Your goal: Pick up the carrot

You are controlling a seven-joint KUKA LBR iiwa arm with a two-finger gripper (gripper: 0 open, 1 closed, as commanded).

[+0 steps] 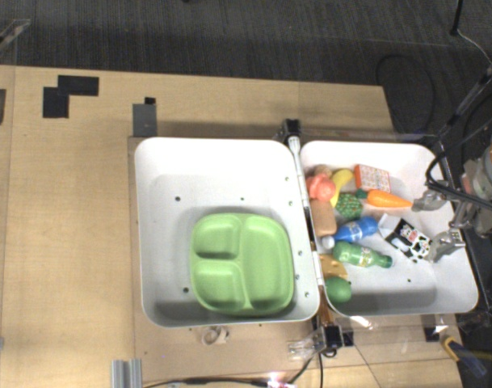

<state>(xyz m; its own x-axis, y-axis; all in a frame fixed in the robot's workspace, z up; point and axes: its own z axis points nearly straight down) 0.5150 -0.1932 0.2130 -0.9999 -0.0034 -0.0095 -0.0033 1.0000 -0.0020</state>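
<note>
- You will find the carrot (386, 200) in the right bin (452, 293), lying on its side near the far wall, its orange body pointing right and its green top toward the pile.
- Just behind it sits a red patterned box (372, 176); a yellow toy (342, 179) and a pink one (320, 187) lie to its left.
- Nearer you, a blue bottle (356, 231) and a green bottle (361, 256) lie beside a black-and-white card (410, 239).
- The gripper (439, 223) hangs over the right bin's right side, well apart from the carrot, with its two fingers spread wide and nothing between them.
- The left bin (161, 176) holds a green tray (241, 259).
</note>
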